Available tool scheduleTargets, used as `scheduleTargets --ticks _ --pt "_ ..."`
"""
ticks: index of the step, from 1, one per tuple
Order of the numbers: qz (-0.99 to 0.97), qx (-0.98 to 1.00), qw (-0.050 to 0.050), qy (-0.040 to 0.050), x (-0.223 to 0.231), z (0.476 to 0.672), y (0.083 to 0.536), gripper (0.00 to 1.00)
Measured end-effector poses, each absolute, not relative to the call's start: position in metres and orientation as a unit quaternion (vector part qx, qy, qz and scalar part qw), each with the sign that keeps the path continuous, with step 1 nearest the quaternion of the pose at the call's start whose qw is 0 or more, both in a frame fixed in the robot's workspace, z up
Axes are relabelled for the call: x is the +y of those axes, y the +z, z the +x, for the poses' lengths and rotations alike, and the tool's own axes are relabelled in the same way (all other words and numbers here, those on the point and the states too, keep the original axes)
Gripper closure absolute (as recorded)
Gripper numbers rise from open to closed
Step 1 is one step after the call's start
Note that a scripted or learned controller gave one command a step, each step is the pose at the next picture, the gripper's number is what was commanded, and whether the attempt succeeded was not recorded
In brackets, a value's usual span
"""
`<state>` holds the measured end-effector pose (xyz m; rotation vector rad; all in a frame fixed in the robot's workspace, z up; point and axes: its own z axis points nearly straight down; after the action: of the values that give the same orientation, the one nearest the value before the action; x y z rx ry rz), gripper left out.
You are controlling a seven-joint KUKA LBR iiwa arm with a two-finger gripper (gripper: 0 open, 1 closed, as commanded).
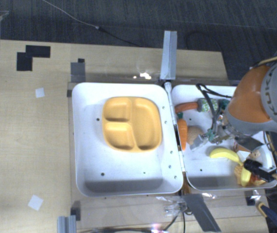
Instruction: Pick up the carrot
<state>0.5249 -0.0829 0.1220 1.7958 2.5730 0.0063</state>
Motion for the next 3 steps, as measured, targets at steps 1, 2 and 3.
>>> scheduleTargets --ticks 1,2,3 --pt "0.617 0.787 0.007 0.0049 -0.09 0.492 0.09 0.0" --pt "0.613 0.79 0.011 0.0073 -0.089 0.495 0.102 1.0" --pt "0.604 0.797 0.008 0.0025 -0.187 0.492 0.09 1.0"
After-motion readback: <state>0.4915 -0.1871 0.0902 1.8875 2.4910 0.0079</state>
